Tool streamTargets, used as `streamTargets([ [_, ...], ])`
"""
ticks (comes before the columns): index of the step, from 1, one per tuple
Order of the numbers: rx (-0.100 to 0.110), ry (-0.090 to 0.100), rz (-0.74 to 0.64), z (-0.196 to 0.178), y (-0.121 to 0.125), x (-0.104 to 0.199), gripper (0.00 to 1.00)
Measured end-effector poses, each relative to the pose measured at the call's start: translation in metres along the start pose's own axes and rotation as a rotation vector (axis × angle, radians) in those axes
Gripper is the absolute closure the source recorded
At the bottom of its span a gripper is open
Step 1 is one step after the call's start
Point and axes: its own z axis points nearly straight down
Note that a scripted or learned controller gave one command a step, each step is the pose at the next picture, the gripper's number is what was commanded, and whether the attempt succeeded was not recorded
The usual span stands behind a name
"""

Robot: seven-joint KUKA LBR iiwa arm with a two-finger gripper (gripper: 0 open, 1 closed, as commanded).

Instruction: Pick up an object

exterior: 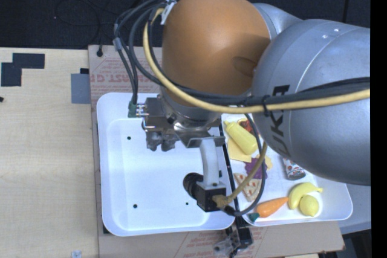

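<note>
Item: my gripper (162, 142), set over the far side of the left bin (121, 190); whether it is open or closed I cannot tell from above. Candidates, all in the right bin (341, 211): an orange carrot (270, 207) at the near rim, yellow fruit (305, 197) just beside it, and a long yellow piece (240, 137) farther back. All are probably light, stiff, slick plastic toys, and the carrot is best taken across its thick middle.

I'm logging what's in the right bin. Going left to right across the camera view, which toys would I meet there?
Yellow oblong toy → orange carrot → yellow fruit. I left out the small dark item beside the fruit, because the two overlap sideways.
</note>
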Motion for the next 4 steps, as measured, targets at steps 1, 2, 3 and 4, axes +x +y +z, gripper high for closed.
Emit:
streamTargets([
  [1, -0.005, 0.001, 0.002, -0.064, 0.002, 0.006, 1.00],
  [2, -0.003, -0.001, 0.005, -0.101, 0.033, 0.007, 1.00],
  [3, -0.005, 0.001, 0.002, -0.175, 0.021, 0.001, 1.00],
  [4, 0.002, -0.003, 0.008, -0.170, 0.014, -0.053, 1.00],
])
